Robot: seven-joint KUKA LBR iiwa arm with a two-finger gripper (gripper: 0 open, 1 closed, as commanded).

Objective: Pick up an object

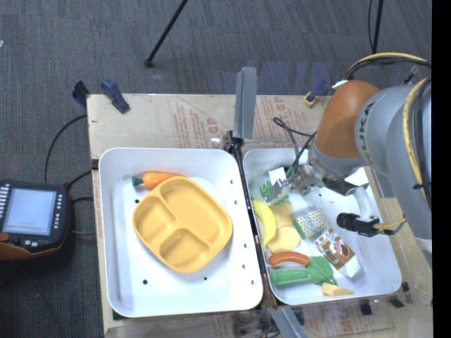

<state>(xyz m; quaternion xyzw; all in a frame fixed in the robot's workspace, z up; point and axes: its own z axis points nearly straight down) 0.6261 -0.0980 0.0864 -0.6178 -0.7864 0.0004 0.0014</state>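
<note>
Your claw (282,186) hangs low over the far left part of the right bin (384,277), just above a small green leafy piece (268,189). From this slanted view you cannot tell whether it is wide, narrow or closed on anything, and nothing is plainly seen in its grip.

The pickable things lie crowded along that bin's left edge. A yellow banana (264,219) lies just beside the edge, with a pale yellow slab (284,214) touching it and a round cream piece (284,240) below. Nearer the front edge sit a red sausage (288,259), a green vegetable (303,274) and a yellow wedge (336,289). Toward the bin's middle are a checked packet (312,223) and a brown printed box (335,249).

To do this step well, I judge you should come straight down on one item with room either side; the pile is tight, so a neighbour may get nudged or pinched along with it. Keep off the bin wall.

The left bin (116,280) holds a yellow divided tray (182,222) at its centre, with a toy carrot (156,179) touching the tray's far edge. Both bins rest on a cardboard-topped bench (169,118), with blue clamps (114,94) at its far left corner. On the dark carpet to the left lies a teach pendant (32,217), and tripod legs (171,23) stand behind.
</note>
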